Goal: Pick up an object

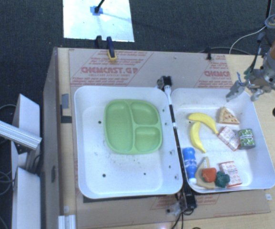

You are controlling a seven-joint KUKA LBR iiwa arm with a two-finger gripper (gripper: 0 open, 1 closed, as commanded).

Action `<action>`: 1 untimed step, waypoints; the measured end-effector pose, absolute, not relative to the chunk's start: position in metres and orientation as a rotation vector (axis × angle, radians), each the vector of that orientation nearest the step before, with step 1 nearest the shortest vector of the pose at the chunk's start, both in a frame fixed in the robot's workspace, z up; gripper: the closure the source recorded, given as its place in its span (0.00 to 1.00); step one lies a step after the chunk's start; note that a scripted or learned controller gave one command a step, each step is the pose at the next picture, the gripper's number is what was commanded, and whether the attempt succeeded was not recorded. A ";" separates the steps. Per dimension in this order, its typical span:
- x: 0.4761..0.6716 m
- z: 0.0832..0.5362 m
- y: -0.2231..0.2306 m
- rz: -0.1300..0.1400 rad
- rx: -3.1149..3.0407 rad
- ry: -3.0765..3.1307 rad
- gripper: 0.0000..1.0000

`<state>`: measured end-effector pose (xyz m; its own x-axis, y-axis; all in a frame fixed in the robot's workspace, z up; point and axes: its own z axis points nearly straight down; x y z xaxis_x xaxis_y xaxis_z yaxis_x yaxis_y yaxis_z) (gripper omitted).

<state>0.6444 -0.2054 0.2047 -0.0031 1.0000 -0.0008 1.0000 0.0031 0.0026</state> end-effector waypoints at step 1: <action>0.655 0.138 -0.123 0.003 2.216 2.228 0.00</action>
